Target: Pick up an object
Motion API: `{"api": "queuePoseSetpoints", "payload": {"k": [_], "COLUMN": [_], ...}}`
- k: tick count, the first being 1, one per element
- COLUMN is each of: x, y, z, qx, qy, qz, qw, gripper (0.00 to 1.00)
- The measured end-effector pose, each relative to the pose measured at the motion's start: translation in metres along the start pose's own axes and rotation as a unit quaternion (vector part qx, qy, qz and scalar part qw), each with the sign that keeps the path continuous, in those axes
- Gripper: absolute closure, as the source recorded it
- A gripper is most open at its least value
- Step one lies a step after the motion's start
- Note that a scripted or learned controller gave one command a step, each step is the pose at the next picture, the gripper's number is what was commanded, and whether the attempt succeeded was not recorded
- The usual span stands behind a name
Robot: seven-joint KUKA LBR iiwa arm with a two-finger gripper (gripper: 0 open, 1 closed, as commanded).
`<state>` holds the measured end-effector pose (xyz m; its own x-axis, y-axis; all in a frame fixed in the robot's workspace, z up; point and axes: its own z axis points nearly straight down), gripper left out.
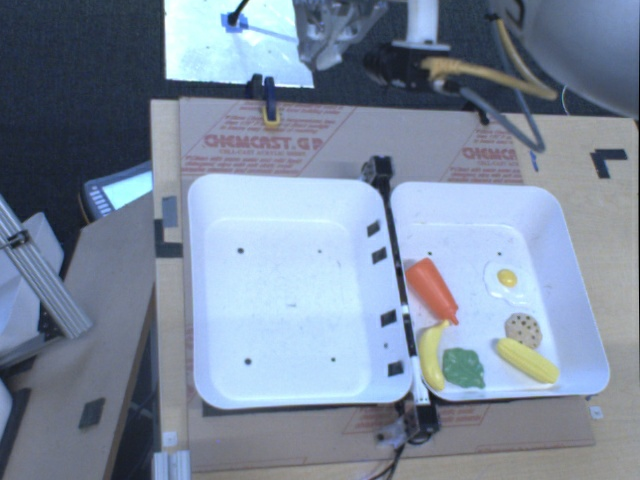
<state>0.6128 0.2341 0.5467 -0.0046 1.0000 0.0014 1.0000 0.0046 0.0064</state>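
The table [250, 128] carries two shallow white bins side by side. The left bin [285, 293] holds nothing in its well. The right bin [560, 248] holds all the things, grouped toward its near half: an orange carrot [432, 286] by the dividing wall, a yellow banana [432, 356] just below it and touching a green leafy piece [463, 367], a yellow corn cob [527, 360] at the near right, a fried egg [505, 279] further back, and a small cookie [522, 328] between egg and corn. The hand [325, 40] hangs well beyond the bins at the far edge, and whether it is wide or narrow I cannot tell.
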Motion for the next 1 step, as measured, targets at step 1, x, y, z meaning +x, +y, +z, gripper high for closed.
{"api": "queuePoseSetpoints", "payload": {"k": [1], "x": [0.0], "y": [0.0002], "z": [-0.0112], "qx": [-0.001], "qy": [0.0], "qz": [-0.002], "qw": [1.0], "gripper": [1.0]}}
